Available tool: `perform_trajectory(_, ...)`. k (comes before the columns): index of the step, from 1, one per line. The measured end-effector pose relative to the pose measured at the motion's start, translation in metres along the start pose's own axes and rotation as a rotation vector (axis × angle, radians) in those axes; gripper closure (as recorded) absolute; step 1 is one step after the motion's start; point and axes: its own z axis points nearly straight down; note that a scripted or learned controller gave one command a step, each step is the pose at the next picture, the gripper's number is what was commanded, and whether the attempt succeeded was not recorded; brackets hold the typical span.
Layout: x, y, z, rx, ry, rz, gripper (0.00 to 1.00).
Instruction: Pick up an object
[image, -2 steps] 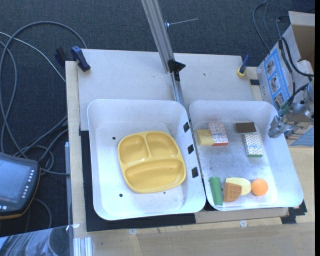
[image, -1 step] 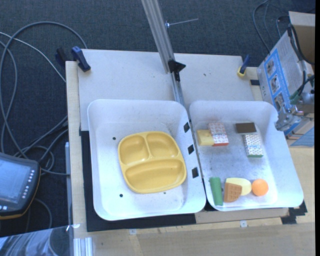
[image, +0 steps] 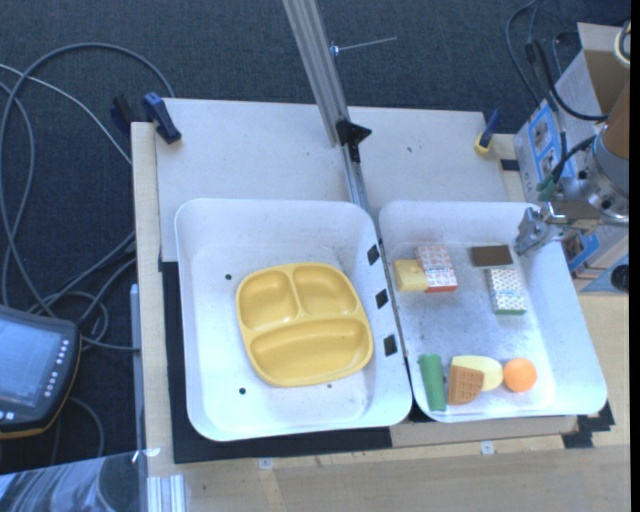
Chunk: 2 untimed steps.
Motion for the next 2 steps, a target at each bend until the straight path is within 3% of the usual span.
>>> perform_trajectory(2,0.109,0.009,-0.001,0.002,0.000,0.000,1.00)
